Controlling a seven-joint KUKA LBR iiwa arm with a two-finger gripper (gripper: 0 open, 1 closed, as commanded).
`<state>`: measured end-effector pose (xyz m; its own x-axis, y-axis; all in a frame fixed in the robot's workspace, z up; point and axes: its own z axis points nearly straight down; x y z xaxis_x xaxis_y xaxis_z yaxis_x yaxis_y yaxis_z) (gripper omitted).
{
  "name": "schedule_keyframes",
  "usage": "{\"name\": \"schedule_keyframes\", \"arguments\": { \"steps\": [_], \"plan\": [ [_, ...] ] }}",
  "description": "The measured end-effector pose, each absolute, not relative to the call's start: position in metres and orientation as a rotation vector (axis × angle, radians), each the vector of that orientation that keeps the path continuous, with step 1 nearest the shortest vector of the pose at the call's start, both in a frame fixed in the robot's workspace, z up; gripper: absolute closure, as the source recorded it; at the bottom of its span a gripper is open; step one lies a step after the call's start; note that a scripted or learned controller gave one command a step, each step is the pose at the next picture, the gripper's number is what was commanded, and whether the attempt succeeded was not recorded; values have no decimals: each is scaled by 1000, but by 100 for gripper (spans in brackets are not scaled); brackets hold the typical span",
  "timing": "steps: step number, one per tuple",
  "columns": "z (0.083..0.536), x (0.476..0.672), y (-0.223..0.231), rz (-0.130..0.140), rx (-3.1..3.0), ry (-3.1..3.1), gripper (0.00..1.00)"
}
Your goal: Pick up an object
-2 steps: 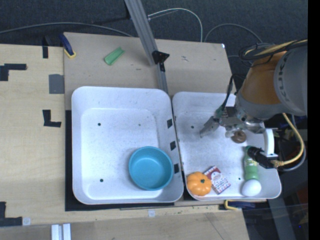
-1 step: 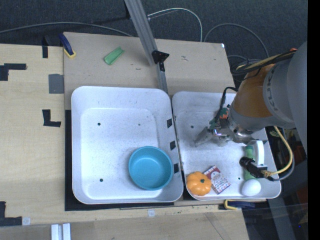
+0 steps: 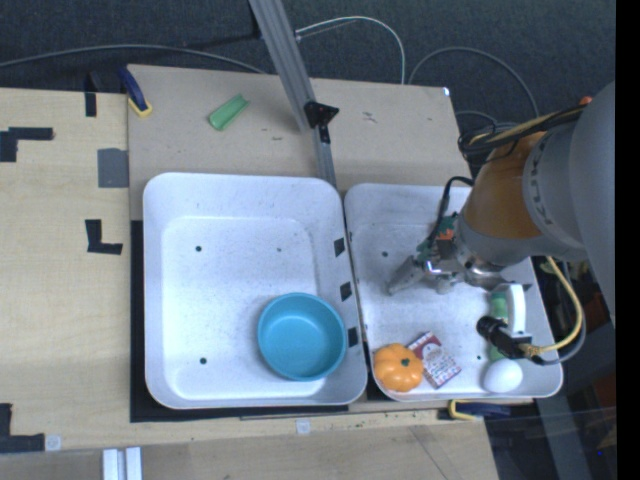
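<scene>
The tool (image 3: pixel 402 280) hangs low over the bare floor of the right bin (image 3: pixel 392 218), towards its left side; how far open it is cannot be told, nor whether it grips anything. Near of it, apart, lie a small orange pumpkin (image 3: pixel 399 368) and, touching it, a red-and-white packet (image 3: pixel 438 360). A white egg (image 3: pixel 503 376) sits in the near right corner. The left bin (image 3: pixel 200 203) holds a blue bowl (image 3: pixel 301 335). A green block (image 3: pixel 227 112) lies on the worktop (image 3: pixel 390 138) beyond.

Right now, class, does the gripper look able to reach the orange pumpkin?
Probably yes: the gripper hangs in the same bin, nothing lies between them, and the pumpkin is uncovered, though a red-and-white packet sits close beside it.
</scene>
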<state>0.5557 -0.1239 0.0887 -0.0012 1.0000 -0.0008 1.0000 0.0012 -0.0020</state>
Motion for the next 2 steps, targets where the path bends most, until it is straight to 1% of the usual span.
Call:
{"name": "schedule_keyframes", "arguments": {
  "steps": [1, 2],
  "plan": [
    [99, 556, -123, 3, -2217, -2222, 100],
    [153, 547, -128, -2, -2223, -2223, 100]
  ]
}}
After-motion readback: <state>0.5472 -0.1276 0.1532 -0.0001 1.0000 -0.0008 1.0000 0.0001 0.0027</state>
